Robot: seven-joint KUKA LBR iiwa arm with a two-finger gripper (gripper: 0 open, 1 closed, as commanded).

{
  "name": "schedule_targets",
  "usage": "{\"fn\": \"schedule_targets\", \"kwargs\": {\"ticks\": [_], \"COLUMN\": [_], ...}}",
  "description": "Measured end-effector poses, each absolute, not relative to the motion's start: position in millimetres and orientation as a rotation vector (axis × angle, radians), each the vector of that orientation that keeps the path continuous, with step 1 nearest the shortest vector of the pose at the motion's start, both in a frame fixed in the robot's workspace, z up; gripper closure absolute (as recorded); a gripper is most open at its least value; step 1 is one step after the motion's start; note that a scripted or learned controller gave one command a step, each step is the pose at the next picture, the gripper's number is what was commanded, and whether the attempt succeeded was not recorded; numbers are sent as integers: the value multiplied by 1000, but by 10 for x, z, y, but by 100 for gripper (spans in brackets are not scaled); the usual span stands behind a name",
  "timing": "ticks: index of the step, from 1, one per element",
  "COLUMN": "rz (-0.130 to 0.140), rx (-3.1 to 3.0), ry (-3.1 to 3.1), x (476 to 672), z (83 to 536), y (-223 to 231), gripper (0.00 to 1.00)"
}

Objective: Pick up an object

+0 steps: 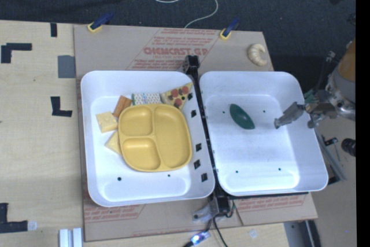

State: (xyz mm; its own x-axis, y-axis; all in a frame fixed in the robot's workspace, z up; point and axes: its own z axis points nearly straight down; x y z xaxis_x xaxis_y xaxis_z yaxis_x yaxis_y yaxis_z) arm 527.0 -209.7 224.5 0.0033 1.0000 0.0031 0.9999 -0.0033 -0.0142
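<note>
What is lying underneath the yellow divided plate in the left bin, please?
Flat pieces poke out from under the yellow plate: a pale yellow square, a brown piece and patterned cards along its far edge. How far they extend underneath is hidden by the plate.

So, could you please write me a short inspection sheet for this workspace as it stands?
Surface: cardboard sheet under two white bins, left bin and right bin, side by side.
Job's things: green object lying in the right bin, apart from the gripper.
Clutter: yellow divided tray over flat pieces in the left bin; pale curled object on the cardboard.
Grippers: gripper over the right bin's right side, holding nothing visible.
Cables: thin white cable behind the bins.
Surroundings: dark floor; blue-yellow clamps on the cardboard's far edge.
</note>
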Motion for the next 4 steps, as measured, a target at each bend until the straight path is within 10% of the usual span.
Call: {"fn": "schedule_targets", "kwargs": {"ticks": [4], "rz": [3], "rx": [-2219], "ry": [-2224], "x": [5341], "z": [838], "y": [-2102], "gripper": [0]}}
